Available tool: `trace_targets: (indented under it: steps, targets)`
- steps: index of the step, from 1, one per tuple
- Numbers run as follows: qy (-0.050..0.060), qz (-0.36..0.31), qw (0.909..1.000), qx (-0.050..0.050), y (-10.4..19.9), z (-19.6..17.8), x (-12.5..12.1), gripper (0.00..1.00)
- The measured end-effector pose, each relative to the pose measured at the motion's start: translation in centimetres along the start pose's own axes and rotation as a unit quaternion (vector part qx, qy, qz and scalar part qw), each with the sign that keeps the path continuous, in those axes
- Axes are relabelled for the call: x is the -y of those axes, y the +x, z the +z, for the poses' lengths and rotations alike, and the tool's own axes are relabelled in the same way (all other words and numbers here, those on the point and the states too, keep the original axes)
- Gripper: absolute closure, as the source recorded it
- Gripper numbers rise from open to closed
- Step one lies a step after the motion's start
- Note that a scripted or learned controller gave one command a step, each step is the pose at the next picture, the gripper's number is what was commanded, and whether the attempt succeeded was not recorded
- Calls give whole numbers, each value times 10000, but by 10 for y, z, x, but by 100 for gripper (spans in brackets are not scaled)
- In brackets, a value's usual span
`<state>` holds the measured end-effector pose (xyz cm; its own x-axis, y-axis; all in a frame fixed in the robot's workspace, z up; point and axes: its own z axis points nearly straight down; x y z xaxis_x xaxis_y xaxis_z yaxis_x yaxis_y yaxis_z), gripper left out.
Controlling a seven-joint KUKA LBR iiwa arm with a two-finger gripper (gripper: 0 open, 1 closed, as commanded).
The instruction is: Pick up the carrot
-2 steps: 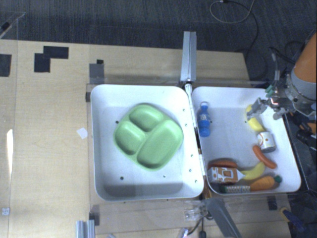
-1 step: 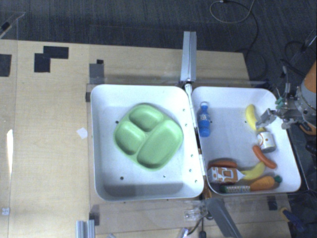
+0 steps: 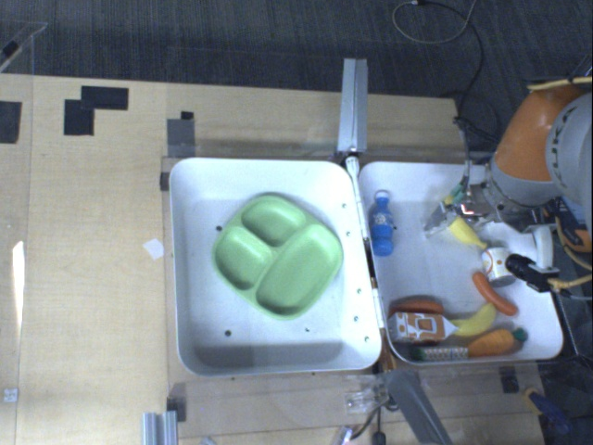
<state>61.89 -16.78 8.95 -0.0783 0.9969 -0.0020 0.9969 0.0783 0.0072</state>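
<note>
The carrot [image 3: 491,343], orange with a green stalk end on its right, lies flat in the front right corner of the right bin [image 3: 417,258]. My gripper [image 3: 452,215] hangs over the back part of that bin, well behind the carrot, right by a small yellow object [image 3: 467,233]. The view is too coarse to tell whether that yellow object is in its grasp. The grey arm with its orange band [image 3: 528,146] comes in from the right edge.
A banana [image 3: 477,320], a printed carton [image 3: 419,326] and a red-brown piece [image 3: 419,304] crowd the carrot's left side. A red sausage [image 3: 494,292] lies just behind it. A blue bottle [image 3: 381,222] rests by the divider. The left bin holds a green divided plate [image 3: 278,253].
</note>
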Motion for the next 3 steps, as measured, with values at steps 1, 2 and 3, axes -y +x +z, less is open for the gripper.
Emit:
trace_targets:
  steps: [1,2,3]
  targets:
    - [-31,-20,10000,2,1,-12,-3,100]
    - [-7,1401,9901,-11,51,1,1,100]
    - [-11,1632,9866,-10,83,0,32,100]
